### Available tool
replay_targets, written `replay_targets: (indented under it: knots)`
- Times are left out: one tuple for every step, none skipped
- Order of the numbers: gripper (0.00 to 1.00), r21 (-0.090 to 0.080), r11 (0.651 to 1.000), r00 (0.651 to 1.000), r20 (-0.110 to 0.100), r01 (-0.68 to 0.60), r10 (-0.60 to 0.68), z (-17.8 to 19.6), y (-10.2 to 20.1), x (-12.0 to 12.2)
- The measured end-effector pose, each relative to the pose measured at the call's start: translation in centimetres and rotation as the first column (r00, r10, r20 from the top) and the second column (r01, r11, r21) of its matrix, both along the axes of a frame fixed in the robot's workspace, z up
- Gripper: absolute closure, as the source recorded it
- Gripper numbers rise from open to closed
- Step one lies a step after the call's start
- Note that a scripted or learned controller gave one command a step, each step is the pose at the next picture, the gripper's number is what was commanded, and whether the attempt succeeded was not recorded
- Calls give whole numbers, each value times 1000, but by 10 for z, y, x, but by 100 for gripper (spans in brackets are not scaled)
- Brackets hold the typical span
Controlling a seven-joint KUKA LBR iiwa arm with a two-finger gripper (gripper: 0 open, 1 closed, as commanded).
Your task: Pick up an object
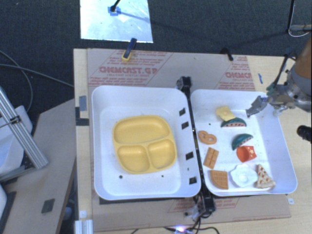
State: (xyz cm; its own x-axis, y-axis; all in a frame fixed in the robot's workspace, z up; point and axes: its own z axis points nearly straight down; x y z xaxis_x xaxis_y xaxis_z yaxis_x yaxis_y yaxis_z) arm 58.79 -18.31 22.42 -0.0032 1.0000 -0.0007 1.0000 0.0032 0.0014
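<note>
The gripper (265, 104) is hanging over the right bin (280, 145), fingers spread a little, pinching nothing. The toy foods are lying in that bin, and the yellow piece (225, 113) is nearest. It could miss and bump the bin's wall.

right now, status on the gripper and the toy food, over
Gripper over right bin's top right corner, holding nothing seen. Toy food untouched; nearest is the yellow piece. Nothing in the way.
</note>
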Motion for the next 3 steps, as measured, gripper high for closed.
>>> replay_targets:
  knots:
    - [0,1,1000,1000,-5,4,-4,-147,-24,-10]
    - [0,6,1000,1000,-2,-9,9,-127,90,-41]
    - [0,2,1000,1000,3,-4,4,-35,121,-83]
